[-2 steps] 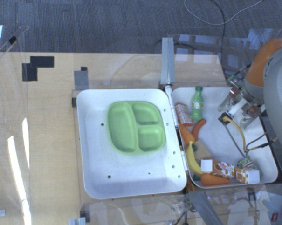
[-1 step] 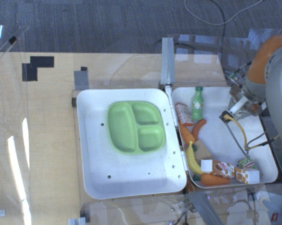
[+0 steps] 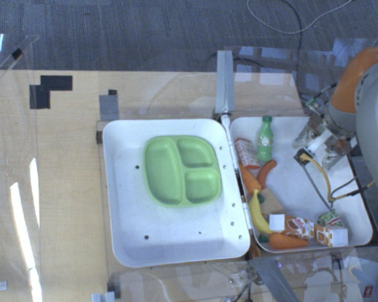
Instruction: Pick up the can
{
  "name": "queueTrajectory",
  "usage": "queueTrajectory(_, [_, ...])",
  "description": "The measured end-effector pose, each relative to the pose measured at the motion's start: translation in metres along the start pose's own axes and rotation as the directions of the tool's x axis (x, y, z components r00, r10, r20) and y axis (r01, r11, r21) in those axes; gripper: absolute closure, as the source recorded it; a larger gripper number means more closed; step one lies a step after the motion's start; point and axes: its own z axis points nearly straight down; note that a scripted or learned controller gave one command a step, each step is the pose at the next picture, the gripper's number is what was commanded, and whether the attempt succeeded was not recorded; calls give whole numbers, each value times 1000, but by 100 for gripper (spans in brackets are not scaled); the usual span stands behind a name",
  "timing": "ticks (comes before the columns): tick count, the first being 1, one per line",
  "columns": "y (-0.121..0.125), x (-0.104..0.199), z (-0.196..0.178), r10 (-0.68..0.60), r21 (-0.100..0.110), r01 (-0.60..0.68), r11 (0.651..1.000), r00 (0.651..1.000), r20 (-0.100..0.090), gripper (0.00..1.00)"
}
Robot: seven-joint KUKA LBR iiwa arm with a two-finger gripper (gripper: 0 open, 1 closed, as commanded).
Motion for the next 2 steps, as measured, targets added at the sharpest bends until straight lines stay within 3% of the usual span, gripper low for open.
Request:
queueTrajectory(1, [-39,-68,7,132,4,-132,991,991,-6,0])
queueTrajectory(2, [-15,-35,9,177,7,-177,984,984,2,0])
